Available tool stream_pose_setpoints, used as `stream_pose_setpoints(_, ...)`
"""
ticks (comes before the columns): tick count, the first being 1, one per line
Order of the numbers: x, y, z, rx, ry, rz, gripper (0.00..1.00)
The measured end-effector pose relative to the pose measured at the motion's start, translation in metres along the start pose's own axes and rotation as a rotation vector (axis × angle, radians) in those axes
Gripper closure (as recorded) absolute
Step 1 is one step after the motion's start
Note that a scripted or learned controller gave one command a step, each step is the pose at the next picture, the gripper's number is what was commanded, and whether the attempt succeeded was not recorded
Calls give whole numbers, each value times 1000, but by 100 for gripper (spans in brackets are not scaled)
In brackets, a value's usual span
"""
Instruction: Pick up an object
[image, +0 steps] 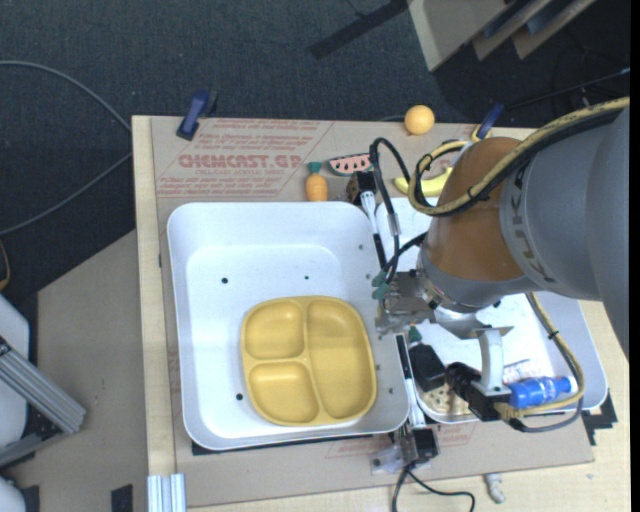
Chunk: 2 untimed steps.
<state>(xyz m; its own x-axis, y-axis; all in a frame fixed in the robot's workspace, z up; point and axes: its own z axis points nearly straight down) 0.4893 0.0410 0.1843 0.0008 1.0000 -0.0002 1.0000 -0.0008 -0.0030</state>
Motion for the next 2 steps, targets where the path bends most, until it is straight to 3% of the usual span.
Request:
stream_pose_setpoints(1,38,34,0,-4,0,-2,100)
stream_pose_setpoints(2,84,21,77,-6,-1,1,100)
